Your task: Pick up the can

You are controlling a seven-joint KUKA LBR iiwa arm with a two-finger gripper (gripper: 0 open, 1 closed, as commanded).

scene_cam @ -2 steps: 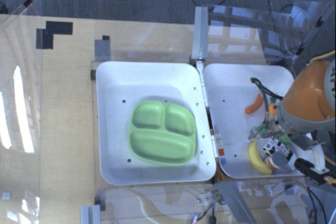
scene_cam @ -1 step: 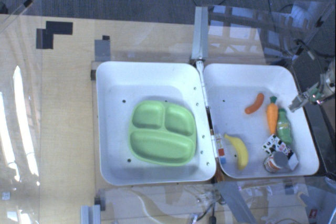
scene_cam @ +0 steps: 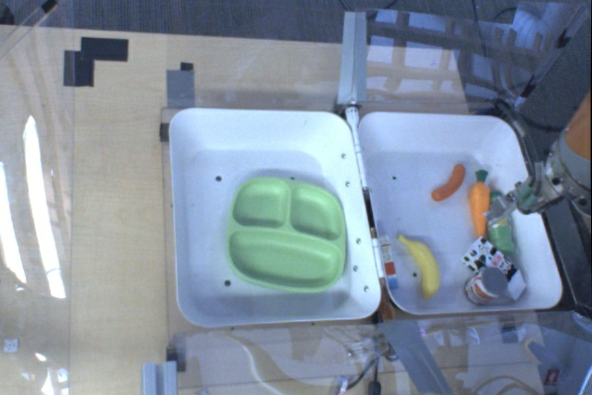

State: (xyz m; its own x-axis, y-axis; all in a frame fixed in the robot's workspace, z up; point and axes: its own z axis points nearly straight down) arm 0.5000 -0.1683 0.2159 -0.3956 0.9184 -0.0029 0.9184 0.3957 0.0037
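Gripper sits low over the right bin, near its right wall, arm coming in from the right w/ the orange band just showing at the frame edge. Can't tell if I'm clenched or released — too small and blurry from up here, so no call on that.

Right under and beside me: a small green thing, can't make out what it is, looks to be touching or just below my tip. Carrot just to my left, orange body w/ green top pointing away toward the bin's far side. Left of that, a small orange-red sausage-shaped piece, tilted, apart from the carrot.

Can is below me in the near right corner of the same bin, lying tipped, open end facing the camera, black-and-white checkered label up top. It's near me but not between my tips — nothing shows me holding it. Something grey-white rests against its right side, can't ID it.

Banana lies further left on the bin floor, near the divider btwn bins.

Left bin holds a green divided plate, three compartments, sitting flat mid-bin.
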